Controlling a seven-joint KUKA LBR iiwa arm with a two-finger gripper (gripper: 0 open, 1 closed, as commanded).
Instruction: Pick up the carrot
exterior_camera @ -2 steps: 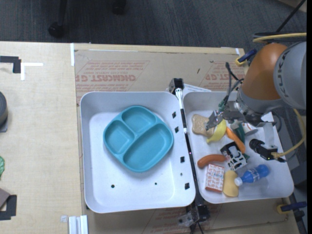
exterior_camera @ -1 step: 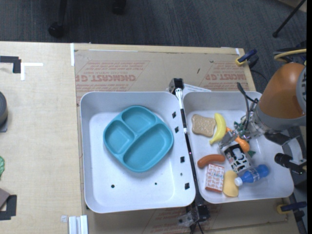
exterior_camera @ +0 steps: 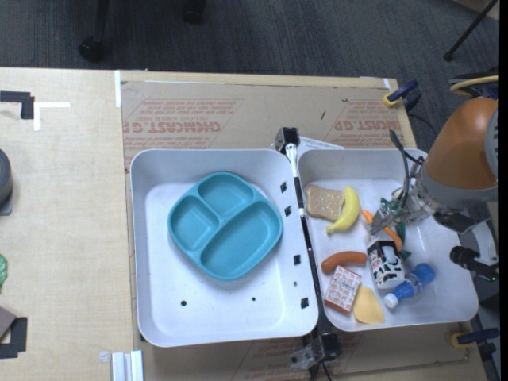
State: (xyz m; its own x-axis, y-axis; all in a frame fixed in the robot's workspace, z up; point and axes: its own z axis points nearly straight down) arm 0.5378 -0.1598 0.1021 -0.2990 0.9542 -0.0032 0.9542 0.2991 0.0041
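We see two white bins side by side on the bench. The left bin (exterior_camera: 159, 308) holds a blue divided plate (exterior_camera: 225, 225), lying flat near its middle. The right bin (exterior_camera: 460, 300) holds everything else, and we take the banana (exterior_camera: 344, 211) there as our landmark.

Just left of the banana, touching or nearly touching it, lies a slice of bread (exterior_camera: 324, 202). Below the banana lies a sausage (exterior_camera: 344, 260), and below that a small red and white packet (exterior_camera: 342, 286) with a yellow wedge (exterior_camera: 368, 306) just beside it on the right. Right of the sausage stands a black and white carton (exterior_camera: 386, 265), and beyond it lies a clear bottle with a blue cap (exterior_camera: 411, 282).

The carrot (exterior_camera: 392, 235) lies to the right of the banana, near it but apart, just above the carton. We see an orange tip at its upper left and another orange stretch at its lower right; the middle is covered by the gripper.

The gripper (exterior_camera: 390, 216) is down in the right bin, right of the banana and directly over the carrot, with the grey arm and its orange band (exterior_camera: 470, 143) reaching in from the right. Wires and greenish parts crowd the fingertips, so we cannot tell how the jaws stand, nor whether they touch the carrot.
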